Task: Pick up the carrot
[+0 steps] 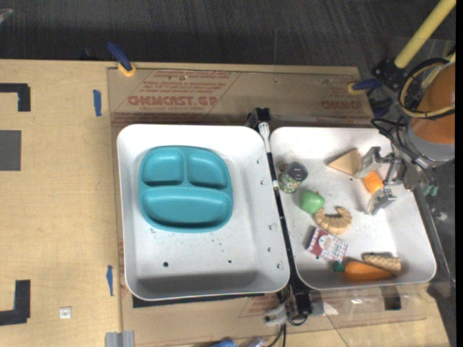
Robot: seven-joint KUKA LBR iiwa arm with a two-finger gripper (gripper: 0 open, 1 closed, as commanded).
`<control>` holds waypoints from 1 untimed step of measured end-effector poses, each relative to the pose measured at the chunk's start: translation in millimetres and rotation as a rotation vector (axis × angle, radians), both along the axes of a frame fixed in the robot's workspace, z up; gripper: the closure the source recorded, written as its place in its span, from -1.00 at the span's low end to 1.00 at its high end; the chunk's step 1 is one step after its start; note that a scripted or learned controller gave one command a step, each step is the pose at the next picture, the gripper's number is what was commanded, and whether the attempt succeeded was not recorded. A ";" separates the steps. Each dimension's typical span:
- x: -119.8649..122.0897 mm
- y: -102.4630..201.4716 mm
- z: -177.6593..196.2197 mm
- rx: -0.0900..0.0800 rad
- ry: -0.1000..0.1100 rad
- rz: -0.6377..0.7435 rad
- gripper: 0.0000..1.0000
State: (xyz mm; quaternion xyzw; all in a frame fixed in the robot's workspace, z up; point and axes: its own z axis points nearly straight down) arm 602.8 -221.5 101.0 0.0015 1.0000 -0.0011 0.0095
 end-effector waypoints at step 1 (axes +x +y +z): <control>3.4 0.3 12.9 -0.002 -0.011 0.001 1.00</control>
